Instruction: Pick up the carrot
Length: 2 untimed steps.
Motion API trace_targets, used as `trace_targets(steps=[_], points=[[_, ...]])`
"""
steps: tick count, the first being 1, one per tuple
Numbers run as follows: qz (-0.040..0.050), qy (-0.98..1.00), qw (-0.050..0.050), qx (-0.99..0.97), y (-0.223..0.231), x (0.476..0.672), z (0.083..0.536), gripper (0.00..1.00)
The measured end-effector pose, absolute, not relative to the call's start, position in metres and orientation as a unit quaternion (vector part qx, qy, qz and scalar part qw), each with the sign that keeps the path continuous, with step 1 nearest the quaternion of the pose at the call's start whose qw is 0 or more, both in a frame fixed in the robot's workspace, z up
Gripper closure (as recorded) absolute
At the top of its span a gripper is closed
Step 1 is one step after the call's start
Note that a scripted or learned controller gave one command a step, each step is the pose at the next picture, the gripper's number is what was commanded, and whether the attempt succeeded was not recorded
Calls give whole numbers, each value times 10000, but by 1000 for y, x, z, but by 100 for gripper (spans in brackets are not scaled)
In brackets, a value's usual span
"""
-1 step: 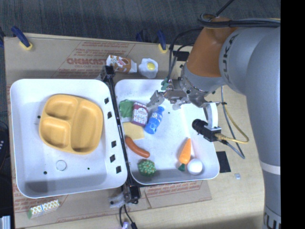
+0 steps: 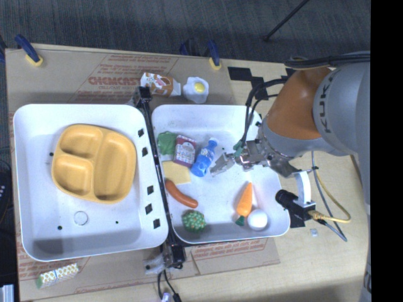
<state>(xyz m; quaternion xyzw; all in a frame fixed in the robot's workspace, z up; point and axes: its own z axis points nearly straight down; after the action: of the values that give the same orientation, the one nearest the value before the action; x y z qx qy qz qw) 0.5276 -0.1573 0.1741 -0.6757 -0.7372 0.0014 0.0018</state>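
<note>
Two shallow white bins are set side by side on the bench. In the left bin (image 2: pixel 38 231) a yellow divided plate (image 2: pixel 94 162) is seen, lying in the upper half. The right bin (image 2: pixel 217 113) is crowded with small things: a green item (image 2: pixel 166 144) and a red packet (image 2: pixel 185 150) near the upper left, a blue bottle (image 2: pixel 203 160) just beside them, a pale yellow slice (image 2: pixel 179 174) below, a sausage (image 2: pixel 181 194) laid at a slant, and a green knobbly ball (image 2: pixel 194 221) near the lower rim. The carrot (image 2: pixel 245 198) is found in the lower right part of this bin, upright in the view, with its green end downward and touching a white egg (image 2: pixel 257 219). The gripper (image 2: pixel 221 163) is held low over the middle of the right bin, just right of the blue bottle and up-left of the carrot, apart from it. Whether its jaws are apart or together cannot be told, and nothing is seen held between them.
</note>
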Motion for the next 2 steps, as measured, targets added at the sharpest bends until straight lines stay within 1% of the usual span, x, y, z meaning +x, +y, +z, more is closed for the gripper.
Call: trace_targets(steps=[1, 2], points=[[7, -7889, 23, -6145, -192, 476, 95, 0], [6, -7906, 23, -6123, -191, 477, 105, 100]])
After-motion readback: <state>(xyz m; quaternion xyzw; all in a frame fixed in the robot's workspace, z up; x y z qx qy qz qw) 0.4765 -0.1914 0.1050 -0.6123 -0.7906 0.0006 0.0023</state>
